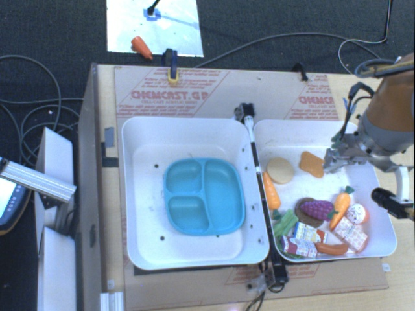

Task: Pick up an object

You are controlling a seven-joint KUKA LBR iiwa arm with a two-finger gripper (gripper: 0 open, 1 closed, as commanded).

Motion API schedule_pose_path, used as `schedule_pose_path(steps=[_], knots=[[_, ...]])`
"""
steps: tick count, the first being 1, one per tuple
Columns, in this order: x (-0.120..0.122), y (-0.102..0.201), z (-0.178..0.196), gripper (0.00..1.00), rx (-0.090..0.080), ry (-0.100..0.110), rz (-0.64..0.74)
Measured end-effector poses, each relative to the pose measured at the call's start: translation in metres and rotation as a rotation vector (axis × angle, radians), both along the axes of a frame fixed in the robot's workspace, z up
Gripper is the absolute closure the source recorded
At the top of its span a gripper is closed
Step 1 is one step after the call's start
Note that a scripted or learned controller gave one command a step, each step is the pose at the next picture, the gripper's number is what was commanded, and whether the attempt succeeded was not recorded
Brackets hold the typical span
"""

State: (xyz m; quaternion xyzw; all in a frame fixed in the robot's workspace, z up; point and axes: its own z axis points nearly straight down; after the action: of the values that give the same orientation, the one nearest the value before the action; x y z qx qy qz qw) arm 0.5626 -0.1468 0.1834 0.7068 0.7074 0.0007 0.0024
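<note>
Can't tell how the gripper jaws are set, but it's just at 3 o'clock of the orange block in the right bin, so I'd drop straight onto that loner.

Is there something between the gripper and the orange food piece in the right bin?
Nothing visible lies between them. The gripper is just to the right of the orange piece in the right bin. The round tan piece lies on the far side, left of the orange piece.
</note>
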Motion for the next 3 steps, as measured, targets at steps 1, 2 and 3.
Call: schedule_pose_path(steps=[1, 2, 3], knots=[[0.0, 0.001, -0.001, 0.0, 0.002, 0.002, 0.001], [-0.039, 0.025, -0.099, 0.0, 0.002, 0.003, 0.001], [-0.076, 0.033, -0.099, 0.0, 0.003, 0.003, 0.0]])
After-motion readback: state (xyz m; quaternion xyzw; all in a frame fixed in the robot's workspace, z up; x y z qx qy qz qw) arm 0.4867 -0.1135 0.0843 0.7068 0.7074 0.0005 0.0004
